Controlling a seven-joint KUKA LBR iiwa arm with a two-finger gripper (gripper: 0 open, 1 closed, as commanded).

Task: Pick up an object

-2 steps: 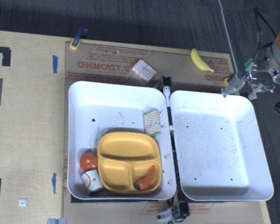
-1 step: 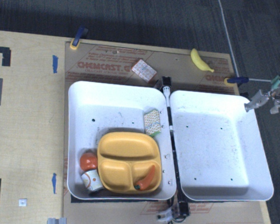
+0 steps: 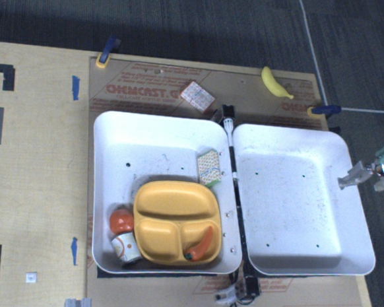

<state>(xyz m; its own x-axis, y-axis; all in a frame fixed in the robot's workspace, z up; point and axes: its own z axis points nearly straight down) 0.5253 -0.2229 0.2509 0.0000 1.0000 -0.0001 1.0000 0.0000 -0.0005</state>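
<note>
Two white bins side by side on the worktop [image 3: 32,170]. In the left bin [image 3: 113,143], lower middle of the picture: a yellow tray [image 3: 174,214] with an orange carrot [image 3: 200,246] in it. Beside the tray, lower left, a red tomato [image 3: 121,221] and a small can [image 3: 126,247]. Above the tray, a little packet [image 3: 209,167]. At the far right edge, by the right bin [image 3: 293,210], the claw [image 3: 364,171]; cannot tell if wide or narrow. A banana [image 3: 275,83] at the top.
</note>
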